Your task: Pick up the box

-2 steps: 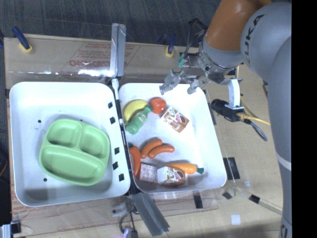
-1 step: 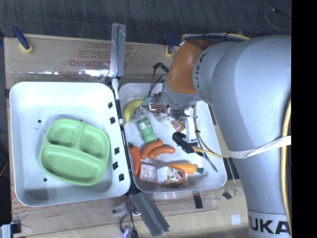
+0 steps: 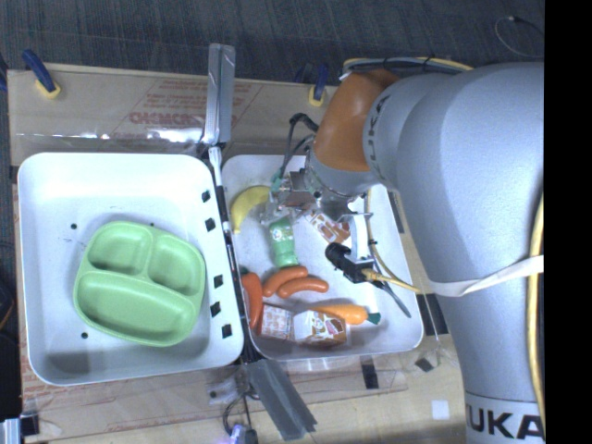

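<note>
My gripper (image 3: 294,195), its opening impossible to judge here, hangs over the banana (image 3: 242,203) and green bottle (image 3: 282,244), so I could grab those instead of the box (image 3: 301,326) at the right bin's (image 3: 407,336) near edge.

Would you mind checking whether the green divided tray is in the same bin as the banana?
No, the green divided tray lies in the left bin, while the banana lies in the right bin.

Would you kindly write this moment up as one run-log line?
arm: over right bin | gripper: near banana, above green bottle | box: lying at bin's near wall, not held | left bin: green tray
</note>
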Tool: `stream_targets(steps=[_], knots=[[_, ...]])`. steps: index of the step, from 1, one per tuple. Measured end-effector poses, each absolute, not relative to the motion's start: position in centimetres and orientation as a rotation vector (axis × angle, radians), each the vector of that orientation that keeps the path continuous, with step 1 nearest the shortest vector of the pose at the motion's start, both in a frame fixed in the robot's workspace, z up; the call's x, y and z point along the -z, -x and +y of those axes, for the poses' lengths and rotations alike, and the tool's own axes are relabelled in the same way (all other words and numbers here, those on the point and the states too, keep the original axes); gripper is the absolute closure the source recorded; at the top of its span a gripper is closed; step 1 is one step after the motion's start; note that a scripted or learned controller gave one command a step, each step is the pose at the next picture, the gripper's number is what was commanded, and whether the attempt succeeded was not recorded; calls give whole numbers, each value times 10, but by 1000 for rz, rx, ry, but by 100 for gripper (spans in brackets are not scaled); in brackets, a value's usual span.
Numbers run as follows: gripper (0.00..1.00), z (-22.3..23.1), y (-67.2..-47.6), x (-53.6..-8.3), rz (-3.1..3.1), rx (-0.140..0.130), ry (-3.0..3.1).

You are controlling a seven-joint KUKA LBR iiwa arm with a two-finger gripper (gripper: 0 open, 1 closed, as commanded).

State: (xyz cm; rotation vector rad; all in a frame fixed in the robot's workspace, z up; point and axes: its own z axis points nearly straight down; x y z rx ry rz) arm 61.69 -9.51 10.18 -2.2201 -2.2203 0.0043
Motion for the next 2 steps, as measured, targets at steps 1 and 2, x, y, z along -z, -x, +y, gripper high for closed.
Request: stream_targets(steps=[1,2], knots=[[100,4,-608,-192,-2119,-4,2316],[100,5,-608,-201,-2124,-8,2308]])
